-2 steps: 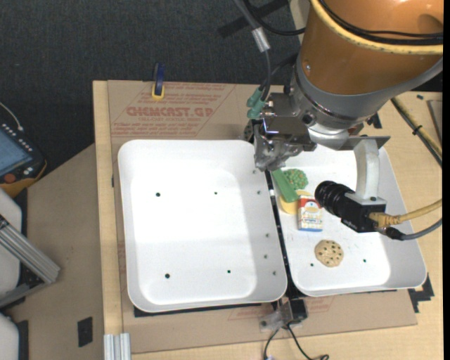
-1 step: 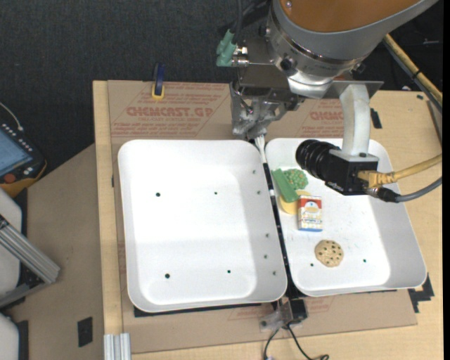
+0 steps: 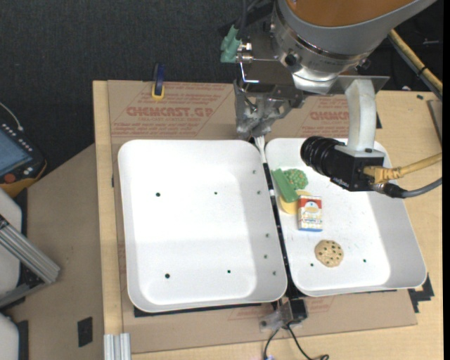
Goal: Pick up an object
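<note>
You have the arm [image 3: 337, 21] reaching in from the upper right, its orange band at the top edge of the view and its grey wrist hanging over the back of the bench. The gripper [image 3: 254, 125] sits just behind the two bins, near the spot where their back corners meet, above the brown board [image 3: 183, 105] that lies under them. It looks as though nothing is between its fingers, but the metal parts blur together there and you cannot tell whether they are spread or closed.

The left bin [image 3: 140, 232] has only small dark dots on its white floor. The right bin [image 3: 394, 246] holds all the objects, grouped near its left wall. Furthest back is a green toy [image 3: 290, 181], perhaps a vegetable, lying partly over a yellow piece [image 3: 287, 204] just in front of it. Touching or just beside the yellow piece is a small red and white box [image 3: 310, 213], standing on the bin floor. Nearer to you, apart from the box, lies a round brown cookie [image 3: 328, 253].

A black camera [image 3: 337, 163] on a white bracket [image 3: 362, 119] hangs over the back of the right bin, with cables running off to the right. A blue and yellow clamp [image 3: 159, 82] grips the board's back edge on the left.
</note>
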`<state>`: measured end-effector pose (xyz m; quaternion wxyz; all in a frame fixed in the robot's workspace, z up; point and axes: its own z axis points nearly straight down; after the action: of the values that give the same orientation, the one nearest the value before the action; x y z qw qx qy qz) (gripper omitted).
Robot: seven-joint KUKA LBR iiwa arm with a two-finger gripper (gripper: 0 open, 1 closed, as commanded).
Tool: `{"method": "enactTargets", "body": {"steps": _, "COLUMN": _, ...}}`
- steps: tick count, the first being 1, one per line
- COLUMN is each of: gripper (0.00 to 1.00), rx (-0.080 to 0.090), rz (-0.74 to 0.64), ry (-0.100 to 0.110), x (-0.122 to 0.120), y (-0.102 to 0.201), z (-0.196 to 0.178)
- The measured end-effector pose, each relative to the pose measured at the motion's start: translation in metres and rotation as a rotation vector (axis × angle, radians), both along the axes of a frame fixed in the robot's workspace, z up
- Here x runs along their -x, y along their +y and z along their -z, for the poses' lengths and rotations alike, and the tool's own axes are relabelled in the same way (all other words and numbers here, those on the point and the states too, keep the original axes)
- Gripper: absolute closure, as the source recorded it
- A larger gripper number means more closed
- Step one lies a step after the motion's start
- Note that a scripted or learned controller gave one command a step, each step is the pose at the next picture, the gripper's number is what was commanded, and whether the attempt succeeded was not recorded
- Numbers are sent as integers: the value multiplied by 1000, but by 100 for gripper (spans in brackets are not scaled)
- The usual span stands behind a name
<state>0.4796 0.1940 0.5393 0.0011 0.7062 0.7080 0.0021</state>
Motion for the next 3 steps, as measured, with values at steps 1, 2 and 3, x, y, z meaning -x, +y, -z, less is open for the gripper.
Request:
{"method": "enactTargets", "body": {"steps": 1, "gripper": 100, "rx": -1, "rz": -1, "ry": -3, "x": 0, "y": 1, "z": -10}}
{"method": "enactTargets", "body": {"steps": 2, "gripper": 100, "rx": -2, "rz": -2, "ry": -6, "x": -1, "y": 1, "z": -21}}
{"method": "enactTargets", "body": {"steps": 3, "gripper": 100, "rx": -3, "rz": -3, "ry": -9, "x": -1, "y": 2, "z": -31}}
